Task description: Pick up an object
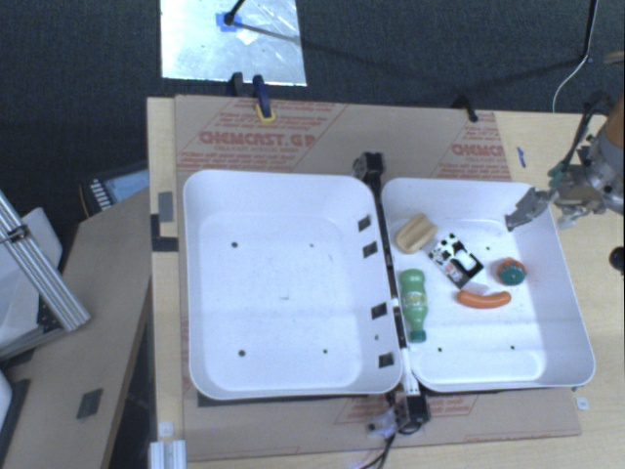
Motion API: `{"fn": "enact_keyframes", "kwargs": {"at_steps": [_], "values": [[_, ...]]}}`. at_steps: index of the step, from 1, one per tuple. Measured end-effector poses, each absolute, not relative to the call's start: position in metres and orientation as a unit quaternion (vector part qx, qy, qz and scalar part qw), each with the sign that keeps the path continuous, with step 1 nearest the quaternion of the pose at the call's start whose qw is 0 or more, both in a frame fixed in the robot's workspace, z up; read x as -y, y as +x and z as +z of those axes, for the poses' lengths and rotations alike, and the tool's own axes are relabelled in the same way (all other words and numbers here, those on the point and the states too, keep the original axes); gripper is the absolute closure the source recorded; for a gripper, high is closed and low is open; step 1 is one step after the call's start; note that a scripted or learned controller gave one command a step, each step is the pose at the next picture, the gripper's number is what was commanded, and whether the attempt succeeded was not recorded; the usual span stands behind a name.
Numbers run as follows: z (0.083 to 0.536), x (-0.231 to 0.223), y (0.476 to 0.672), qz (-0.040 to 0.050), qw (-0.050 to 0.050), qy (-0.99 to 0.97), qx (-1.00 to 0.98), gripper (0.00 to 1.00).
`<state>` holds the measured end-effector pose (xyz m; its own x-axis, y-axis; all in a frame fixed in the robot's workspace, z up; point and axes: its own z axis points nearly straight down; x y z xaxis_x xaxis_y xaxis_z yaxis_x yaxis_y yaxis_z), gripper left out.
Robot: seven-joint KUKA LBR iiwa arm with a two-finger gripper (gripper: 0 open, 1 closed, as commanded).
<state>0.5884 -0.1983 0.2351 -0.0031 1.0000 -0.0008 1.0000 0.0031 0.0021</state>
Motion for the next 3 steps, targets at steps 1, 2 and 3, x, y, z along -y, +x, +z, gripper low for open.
{"fn": "enact_keyframes", "kwargs": {"at_steps": [1, 2, 3], "values": [[0.127, 0.118, 0.572, -0.001, -0.006, 0.704, -0.711, 0.0], [0.086, 0.155, 0.537, -0.0018, -0.001, 0.708, -0.706, 0.0], [0.086, 0.091, 0.537, -0.0034, 0.009, 0.707, -0.707, 0.0]]}}
